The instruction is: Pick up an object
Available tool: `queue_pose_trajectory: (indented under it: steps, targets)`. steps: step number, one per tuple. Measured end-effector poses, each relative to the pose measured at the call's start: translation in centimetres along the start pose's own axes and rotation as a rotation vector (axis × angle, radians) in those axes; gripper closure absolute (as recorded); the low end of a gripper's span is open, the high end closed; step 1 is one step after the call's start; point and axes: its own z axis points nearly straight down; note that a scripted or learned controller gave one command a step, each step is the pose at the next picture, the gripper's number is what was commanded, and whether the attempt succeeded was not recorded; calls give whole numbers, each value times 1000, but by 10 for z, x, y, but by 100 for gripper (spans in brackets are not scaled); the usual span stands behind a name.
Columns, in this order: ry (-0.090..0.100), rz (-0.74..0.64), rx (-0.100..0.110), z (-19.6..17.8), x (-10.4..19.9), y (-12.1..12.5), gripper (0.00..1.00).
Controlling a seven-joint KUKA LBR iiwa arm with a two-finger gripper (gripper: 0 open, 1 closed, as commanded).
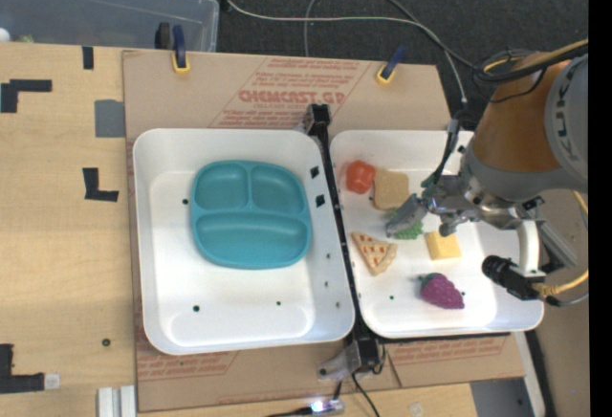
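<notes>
Green, a small toy piece (409, 231) in the right bin (478, 315) lies under the fingers (426, 217), which look spread and empty, so I judge the grasp pending: lower, then close.

White bins (229, 334) hold a teal plate (251, 214), orange tomato (360, 176), purple grapes (441, 291) and yellow cheese (442, 245).

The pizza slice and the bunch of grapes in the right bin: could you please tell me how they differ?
The pizza slice is a flat tan-and-orange triangle, while the bunch of grapes is a rounded, bumpy purple lump. The pizza slice lies near the divider between the bins; the bunch of grapes lies farther right, nearer the bin's front rim. Both are toy foods lying loose in the right bin, apart from the gripper.
</notes>
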Motion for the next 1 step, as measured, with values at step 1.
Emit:
queue_pose_trajectory:
  steps: [1]
  targets:
    - [-1,-4,-14,-7,0,3,0]
